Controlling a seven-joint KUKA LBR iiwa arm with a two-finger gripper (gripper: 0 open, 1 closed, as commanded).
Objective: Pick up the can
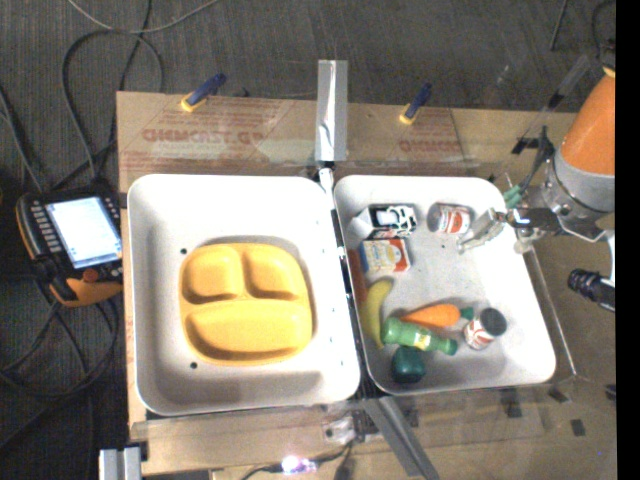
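Silver cans, two: one [451, 218] just beside the hand [478, 232], its grip unreadable; another [483, 329] near the carrot [433, 316].

Open floor in the right bin's middle

Bare floor lies between the can [451, 219] at 12 o'clock and the carrot [433, 316] at 6; a carton [385, 256] blocks 9 o'clock.

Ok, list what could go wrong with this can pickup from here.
1. Two cans lie in the right bin: one near the gripper, another by the carrot. The program may go for either.
2. The near can lies on its side, so it could roll away when touched.
3. The small carton and the black-and-white box sit close to that can; a push might shove it against them.
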